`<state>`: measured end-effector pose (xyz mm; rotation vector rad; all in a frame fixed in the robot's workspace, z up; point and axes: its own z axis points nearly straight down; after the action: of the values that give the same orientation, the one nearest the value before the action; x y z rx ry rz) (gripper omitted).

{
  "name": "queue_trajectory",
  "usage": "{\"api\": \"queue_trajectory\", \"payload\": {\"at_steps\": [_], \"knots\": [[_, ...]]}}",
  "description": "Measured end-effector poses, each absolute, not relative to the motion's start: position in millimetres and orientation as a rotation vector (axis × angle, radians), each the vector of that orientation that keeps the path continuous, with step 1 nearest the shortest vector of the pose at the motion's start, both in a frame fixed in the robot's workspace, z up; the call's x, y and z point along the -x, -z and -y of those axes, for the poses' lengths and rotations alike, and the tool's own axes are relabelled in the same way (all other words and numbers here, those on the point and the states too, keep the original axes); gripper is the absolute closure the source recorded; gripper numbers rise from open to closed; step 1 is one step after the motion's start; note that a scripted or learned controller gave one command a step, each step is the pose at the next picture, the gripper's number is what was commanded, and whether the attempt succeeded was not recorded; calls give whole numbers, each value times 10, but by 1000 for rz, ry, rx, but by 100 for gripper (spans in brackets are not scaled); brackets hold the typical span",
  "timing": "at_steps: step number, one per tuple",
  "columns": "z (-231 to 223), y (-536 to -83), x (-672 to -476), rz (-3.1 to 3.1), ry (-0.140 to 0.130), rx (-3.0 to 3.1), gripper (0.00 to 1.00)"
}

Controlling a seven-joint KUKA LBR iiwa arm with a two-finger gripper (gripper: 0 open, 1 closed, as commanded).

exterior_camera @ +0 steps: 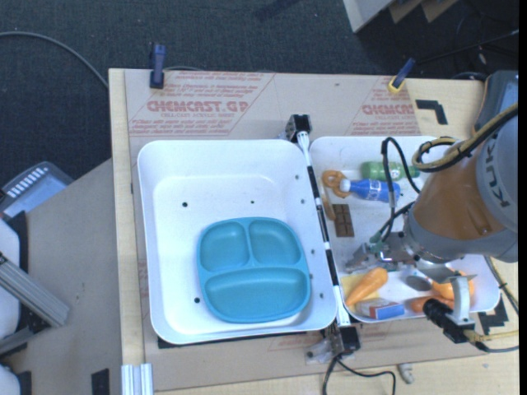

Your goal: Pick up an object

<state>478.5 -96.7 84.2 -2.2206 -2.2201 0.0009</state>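
One blue divided plate [254, 268] is lying in the left bin [165, 171]. Two carrots [366, 286] are lying in the right bin [350, 151] at lower right, under the gripper [394, 253], whose opening I cannot tell.

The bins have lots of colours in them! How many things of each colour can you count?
Blue: 3, the divided plate in the left bin, the bottle and a small block in the right bin.
Orange: 2, the carrot and an orange piece partly under the arm.
Green: 1, a green thing.
Brown: 1, a brown bar.
Total: 7, though the arm may hide more.
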Motion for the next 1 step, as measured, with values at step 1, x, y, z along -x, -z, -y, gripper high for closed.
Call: {"api": "queue_trajectory", "payload": {"at_steps": [1], "knots": [[942,-846,-5563,2223,1,2221,0]]}}
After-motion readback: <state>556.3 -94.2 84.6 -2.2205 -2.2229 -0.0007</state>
